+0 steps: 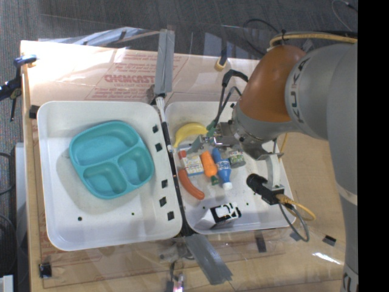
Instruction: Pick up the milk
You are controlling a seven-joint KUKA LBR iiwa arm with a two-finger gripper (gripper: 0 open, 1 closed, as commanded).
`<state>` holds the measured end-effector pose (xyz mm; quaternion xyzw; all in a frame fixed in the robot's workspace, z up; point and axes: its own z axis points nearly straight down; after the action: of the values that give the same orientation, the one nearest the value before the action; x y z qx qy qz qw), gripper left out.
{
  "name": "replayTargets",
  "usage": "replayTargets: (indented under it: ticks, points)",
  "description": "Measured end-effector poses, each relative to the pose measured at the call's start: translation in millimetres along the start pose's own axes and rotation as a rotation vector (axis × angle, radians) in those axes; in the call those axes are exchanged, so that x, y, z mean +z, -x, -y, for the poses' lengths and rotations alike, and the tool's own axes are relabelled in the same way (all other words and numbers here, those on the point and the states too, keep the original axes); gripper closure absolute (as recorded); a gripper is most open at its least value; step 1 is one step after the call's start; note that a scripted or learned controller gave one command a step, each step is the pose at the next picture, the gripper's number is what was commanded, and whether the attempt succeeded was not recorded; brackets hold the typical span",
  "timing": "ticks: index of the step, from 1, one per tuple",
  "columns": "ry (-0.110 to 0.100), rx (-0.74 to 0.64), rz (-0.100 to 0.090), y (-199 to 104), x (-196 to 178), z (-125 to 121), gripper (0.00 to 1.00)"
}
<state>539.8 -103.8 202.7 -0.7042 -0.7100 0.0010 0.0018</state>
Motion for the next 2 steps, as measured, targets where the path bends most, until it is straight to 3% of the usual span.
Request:
replayTargets:
  ticks: [1,2]
  points:
    - [0.005,0.063,0.001,41.4,103.3,-2.4,0.0]
    - [0.007,0.058,0.004,42.4,91.5,-3.5,1.0]
